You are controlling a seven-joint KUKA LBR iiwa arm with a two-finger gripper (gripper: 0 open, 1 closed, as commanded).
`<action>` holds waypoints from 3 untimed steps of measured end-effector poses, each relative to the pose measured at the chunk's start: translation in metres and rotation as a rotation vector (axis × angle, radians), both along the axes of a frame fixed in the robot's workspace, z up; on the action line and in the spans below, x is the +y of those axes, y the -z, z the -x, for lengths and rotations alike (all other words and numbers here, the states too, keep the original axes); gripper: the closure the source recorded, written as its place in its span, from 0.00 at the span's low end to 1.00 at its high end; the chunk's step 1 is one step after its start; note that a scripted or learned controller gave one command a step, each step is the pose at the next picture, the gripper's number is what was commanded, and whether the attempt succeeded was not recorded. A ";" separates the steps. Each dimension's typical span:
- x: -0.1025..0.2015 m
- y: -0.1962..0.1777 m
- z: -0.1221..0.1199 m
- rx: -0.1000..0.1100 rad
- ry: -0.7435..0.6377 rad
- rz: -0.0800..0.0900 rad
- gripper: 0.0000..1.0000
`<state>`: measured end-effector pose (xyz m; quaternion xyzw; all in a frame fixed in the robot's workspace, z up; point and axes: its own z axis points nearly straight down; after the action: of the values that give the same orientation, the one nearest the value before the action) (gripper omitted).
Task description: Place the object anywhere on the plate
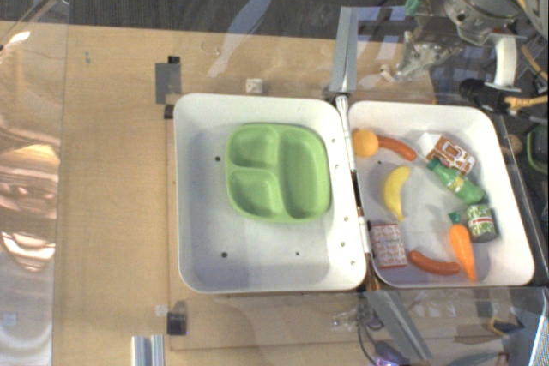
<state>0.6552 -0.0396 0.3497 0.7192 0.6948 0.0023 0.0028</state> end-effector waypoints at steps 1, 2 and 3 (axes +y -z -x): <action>0.037 0.084 0.059 0.002 -0.207 0.000 1.00; 0.135 0.136 0.071 0.001 -0.558 0.001 1.00; 0.131 0.130 0.070 0.001 -0.632 0.002 1.00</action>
<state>0.5852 0.0914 0.2194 0.4678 0.8838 0.0020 0.0022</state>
